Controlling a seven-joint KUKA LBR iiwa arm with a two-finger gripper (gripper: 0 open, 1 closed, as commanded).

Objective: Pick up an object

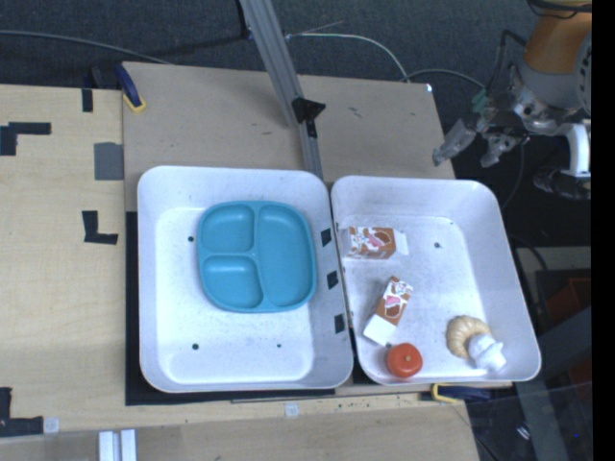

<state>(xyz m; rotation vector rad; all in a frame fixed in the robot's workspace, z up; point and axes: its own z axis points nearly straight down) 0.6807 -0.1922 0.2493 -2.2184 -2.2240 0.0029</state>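
Observation:
My gripper (471, 154) hangs above the bench just beyond the far edge of the right bin (500, 257), at the upper right. Its two fingers stand apart and open, with nothing between them. In the right bin lie a flat brown-and-white packet (371, 242), a small brown-and-white carton (389, 307), a red round fruit (405, 359) and a tan pastry-like toy (466, 334) with a white piece (489, 353) against it. All of these are well below and to the left of the gripper.
The left bin (163, 286) holds a blue divided plate (258, 256). A grey metal post (279, 56) slants across the bench towards the seam between the bins. Cables run behind the right bin near the arm.

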